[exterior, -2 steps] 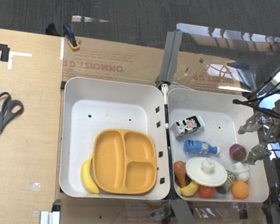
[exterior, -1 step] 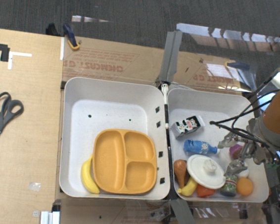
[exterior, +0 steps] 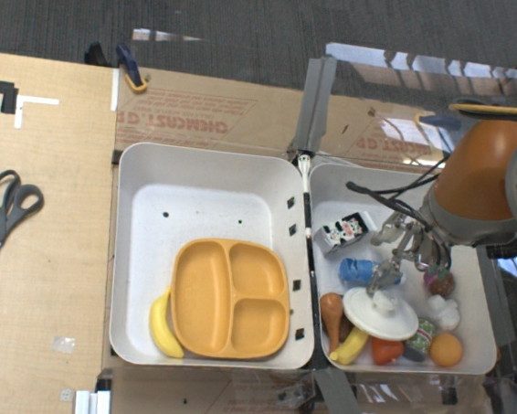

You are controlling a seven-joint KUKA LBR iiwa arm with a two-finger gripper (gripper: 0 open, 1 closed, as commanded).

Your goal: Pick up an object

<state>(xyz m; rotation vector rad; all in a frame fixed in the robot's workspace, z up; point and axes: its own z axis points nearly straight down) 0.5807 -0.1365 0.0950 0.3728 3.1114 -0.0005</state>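
Reaching into the right bin (exterior: 483, 299), I have my tool (exterior: 385, 281) down over the white plate (exterior: 378, 315), which lies on the heap near the bin's front wall. I judge this the approach-and-grasp step: nothing is lifted yet. My tool's tips seem to touch the plate's top, just in front of the blue object (exterior: 355, 271), but the view is too cluttered to say how far they are spread or whether they grip anything. Around the plate lie a carrot (exterior: 331, 314) and small banana (exterior: 350, 346) to its left, a tomato (exterior: 387, 351) in front, an orange (exterior: 446, 349) to its right. Next I need a firm closure on one object, then a straight lift.
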